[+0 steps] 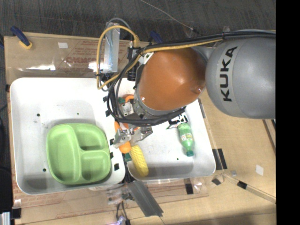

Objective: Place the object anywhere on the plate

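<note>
We see the gripper (125, 136) low in the right bin (201, 146), lower centre of the frame; we cannot tell its opening or hold. An orange object (124, 147) lies just below it, beside a corn cob (138, 160). The green plate (77, 153) lies left.
</note>
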Available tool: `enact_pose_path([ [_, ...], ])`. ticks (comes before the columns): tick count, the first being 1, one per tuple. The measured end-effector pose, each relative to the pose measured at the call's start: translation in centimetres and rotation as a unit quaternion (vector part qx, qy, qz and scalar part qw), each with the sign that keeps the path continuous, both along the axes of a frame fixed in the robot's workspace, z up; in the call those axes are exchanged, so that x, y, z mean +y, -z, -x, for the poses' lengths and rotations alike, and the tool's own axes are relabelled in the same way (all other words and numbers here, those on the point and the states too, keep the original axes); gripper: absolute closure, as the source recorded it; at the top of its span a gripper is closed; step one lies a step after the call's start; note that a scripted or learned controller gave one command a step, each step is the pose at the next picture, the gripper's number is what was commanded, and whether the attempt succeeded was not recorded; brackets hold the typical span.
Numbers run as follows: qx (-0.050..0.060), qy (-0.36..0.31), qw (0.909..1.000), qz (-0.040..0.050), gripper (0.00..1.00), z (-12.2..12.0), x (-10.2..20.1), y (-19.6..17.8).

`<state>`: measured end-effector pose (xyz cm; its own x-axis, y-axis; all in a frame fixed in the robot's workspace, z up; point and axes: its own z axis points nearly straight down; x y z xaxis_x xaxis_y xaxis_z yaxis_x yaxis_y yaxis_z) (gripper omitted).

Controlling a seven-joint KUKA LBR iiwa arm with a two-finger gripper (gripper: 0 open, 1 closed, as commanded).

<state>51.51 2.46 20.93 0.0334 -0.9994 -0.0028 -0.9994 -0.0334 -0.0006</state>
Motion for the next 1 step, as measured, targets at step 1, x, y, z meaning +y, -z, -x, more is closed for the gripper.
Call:
enact_pose_path([
  [1, 0.000, 0.001, 1.0000, 0.0002, 0.00, 0.01, -0.06, 0.02],
])
